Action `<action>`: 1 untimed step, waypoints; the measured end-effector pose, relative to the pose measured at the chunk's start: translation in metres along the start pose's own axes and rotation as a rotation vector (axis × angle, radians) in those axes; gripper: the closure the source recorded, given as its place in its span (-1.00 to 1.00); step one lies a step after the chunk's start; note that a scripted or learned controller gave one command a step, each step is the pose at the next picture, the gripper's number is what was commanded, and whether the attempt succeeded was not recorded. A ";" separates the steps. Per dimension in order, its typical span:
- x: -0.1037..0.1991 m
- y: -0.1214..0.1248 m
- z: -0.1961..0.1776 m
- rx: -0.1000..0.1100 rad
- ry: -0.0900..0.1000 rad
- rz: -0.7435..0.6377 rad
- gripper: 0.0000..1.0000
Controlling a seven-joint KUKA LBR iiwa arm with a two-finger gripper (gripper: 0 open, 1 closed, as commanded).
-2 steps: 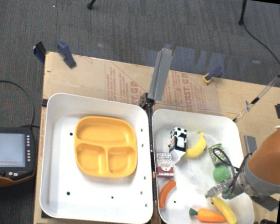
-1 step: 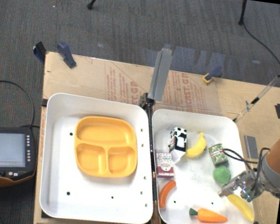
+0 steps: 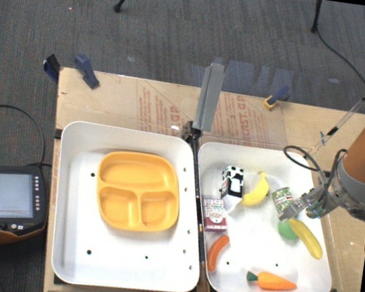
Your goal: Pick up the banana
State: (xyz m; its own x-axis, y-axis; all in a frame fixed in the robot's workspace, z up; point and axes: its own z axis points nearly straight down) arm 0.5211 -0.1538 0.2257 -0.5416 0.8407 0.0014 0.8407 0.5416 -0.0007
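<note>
Two yellow banana-like items lie in the right bin (image 3: 326, 279). A long, slim banana (image 3: 306, 239) rests by the right wall, its upper end touching a green ball (image 3: 286, 229). A shorter, thicker curved yellow fruit (image 3: 256, 189) leans by a black-and-white cow-patterned item (image 3: 233, 181). My gripper (image 3: 308, 208) hangs at the right side of this bin, just above the long banana's upper end and next to a green-and-white can (image 3: 282, 198). Nothing shows between its tips.
The right bin also holds a red box (image 3: 214, 213), a red sausage-shaped item (image 3: 216, 251) and a carrot (image 3: 272, 281). A yellow divided plate (image 3: 139, 191) lies in the left bin (image 3: 66, 240). A loose black cable (image 3: 300, 156) loops over the right bin's far rim.
</note>
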 end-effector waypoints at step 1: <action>0.031 -0.033 -0.106 0.000 -0.001 -0.219 1.00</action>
State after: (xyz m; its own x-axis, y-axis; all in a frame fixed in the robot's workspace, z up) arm 0.4772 -0.1458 0.3318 -0.7116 0.7026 0.0006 0.7026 0.7116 -0.0003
